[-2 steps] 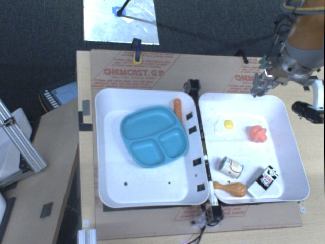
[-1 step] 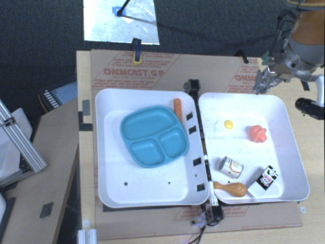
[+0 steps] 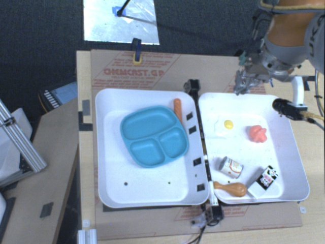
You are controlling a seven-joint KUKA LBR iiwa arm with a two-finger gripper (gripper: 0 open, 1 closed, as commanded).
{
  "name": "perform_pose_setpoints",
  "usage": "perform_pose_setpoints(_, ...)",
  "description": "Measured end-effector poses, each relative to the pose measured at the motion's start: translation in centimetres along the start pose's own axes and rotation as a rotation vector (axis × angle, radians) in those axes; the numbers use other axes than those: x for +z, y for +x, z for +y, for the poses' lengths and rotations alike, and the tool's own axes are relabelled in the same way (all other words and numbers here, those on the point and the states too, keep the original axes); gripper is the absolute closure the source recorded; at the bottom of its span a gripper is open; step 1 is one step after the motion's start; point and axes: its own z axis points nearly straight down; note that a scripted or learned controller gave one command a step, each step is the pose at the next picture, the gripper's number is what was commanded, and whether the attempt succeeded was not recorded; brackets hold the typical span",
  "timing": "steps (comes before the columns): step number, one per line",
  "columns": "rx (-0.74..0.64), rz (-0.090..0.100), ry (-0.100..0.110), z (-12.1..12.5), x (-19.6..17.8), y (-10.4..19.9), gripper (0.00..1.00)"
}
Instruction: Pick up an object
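The gripper hangs above the far rim of the right bin, whether its jaws are apart I cannot tell, presumably poised to descend toward the fried egg lying just beneath it.

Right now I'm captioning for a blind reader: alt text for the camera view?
A grey-and-orange arm's gripper hovers over the right bin's far edge; inside lie a fried egg, pink toy, can, drumstick. The left bin holds a blue divided plate.

The arm has a rounded orange band over a grey wrist, dark cables looping beside it, and a small metallic gripper below.
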Motion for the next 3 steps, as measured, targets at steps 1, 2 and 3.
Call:
perform_pose_setpoints(1,0.001,0.000,0.002,-1.2,0.7,4.5,1.00)
perform_pose_setpoints(2,0.001,0.000,0.002,-2.1,1.8,8.8,1.00)
perform_pose_setpoints(3,0.001,0.000,0.001,-3.0,2.8,13.2,1.00)
